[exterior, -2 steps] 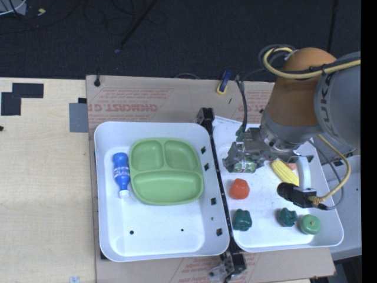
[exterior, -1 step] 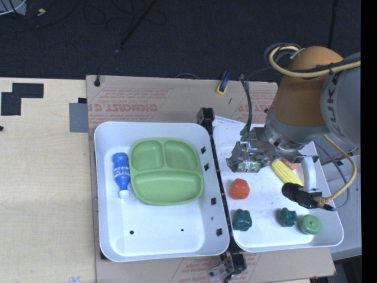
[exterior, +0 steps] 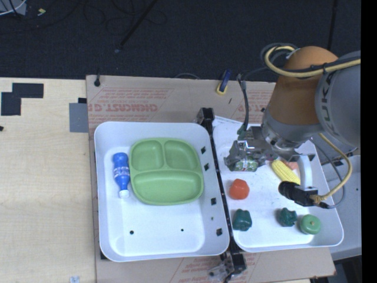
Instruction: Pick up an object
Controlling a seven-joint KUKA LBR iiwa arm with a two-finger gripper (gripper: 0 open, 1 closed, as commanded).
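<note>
The arm (exterior: 306, 99) is reaching in over the right bin (exterior: 336, 232), its gripper (exterior: 244, 155) hanging low near that bin's left wall, toward the back edge; whether anything is pinched in it I cannot tell (the metal parts are blurring into a dark greenish patch beneath).

In the left bin (exterior: 109, 229) a green divided plate (exterior: 165, 171) is lying toward the back, with a blue bottle (exterior: 121, 174) just beside it, along the left wall.

In the right bin the candidates are sitting close together — a yellow corn cob (exterior: 284, 171) near the middle, an orange-red piece (exterior: 238, 188) just in front of the gripper, then a dark green piece (exterior: 242, 219) at the front-left corner, a teal piece (exterior: 287, 217) and a light green piece (exterior: 310, 224) toward the front-right corner.

The risk — judging from the crowding — is that the gripper, coming down so near the wall, is likely to clip the rim or nudge the orange-red piece aside and come up with nothing.
</note>
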